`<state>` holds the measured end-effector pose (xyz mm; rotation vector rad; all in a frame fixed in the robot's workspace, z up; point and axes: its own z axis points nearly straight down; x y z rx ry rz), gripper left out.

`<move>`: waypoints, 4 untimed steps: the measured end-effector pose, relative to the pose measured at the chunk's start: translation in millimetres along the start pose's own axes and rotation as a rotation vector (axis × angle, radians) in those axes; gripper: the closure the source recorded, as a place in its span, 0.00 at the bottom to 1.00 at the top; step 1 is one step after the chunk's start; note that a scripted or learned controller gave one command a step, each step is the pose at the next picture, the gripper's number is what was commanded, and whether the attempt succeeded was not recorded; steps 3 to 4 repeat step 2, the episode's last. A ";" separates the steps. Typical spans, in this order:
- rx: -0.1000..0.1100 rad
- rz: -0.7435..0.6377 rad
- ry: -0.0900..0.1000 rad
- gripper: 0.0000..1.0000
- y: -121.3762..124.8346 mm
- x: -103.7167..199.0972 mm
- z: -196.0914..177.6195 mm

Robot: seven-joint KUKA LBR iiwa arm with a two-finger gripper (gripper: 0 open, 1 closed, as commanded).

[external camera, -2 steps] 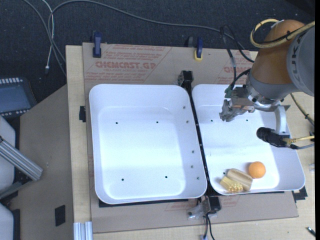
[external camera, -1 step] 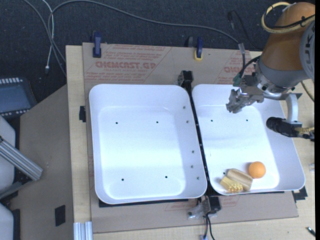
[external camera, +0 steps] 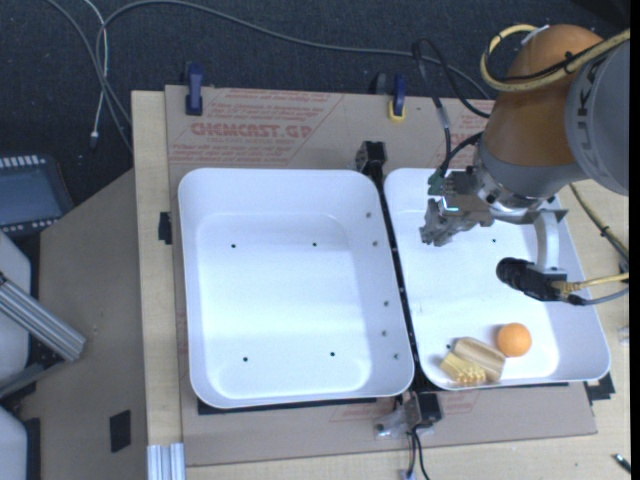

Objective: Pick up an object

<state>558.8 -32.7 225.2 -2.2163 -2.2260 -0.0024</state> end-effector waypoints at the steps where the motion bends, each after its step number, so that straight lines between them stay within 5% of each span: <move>1: 0.001 -0.001 0.000 1.00 -26.3 55.3 4.5; 2: 0.000 0.000 0.000 1.00 -48.5 102.7 -9.3; 4: 0.000 0.000 0.000 1.00 -48.5 102.7 -9.3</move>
